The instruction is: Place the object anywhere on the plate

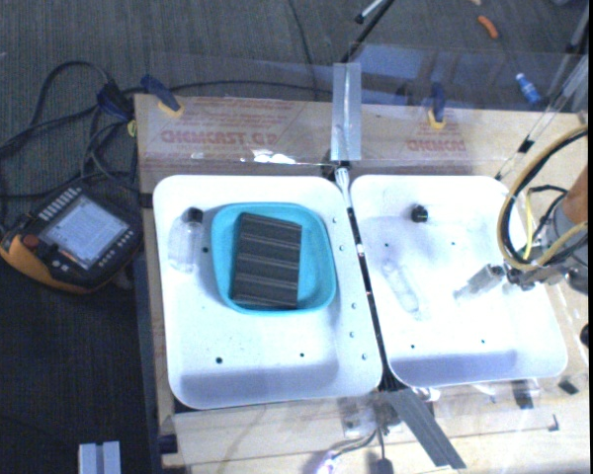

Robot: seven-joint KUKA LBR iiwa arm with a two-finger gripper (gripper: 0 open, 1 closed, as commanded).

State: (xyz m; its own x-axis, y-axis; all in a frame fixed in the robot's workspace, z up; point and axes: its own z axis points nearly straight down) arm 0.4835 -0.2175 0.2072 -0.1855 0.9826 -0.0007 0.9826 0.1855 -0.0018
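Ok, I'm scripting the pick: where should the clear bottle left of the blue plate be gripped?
Grip the clear bottle across mid-body, coming straight down. It seems to lie lengthwise, black cap toward the far wall, so close across its narrow width. Room looks tight between blue plate and bin wall.

A single fixed camera looks down from above the table (pixel 267 136) at a slant, facing the far cardboard-backed edge. It stands far enough off to take in both white bins whole, the left bin (pixel 267 363) and the right bin (pixel 474 354), with dark floor (pixel 59 28) on the left and beyond. The arm enters at the right edge.
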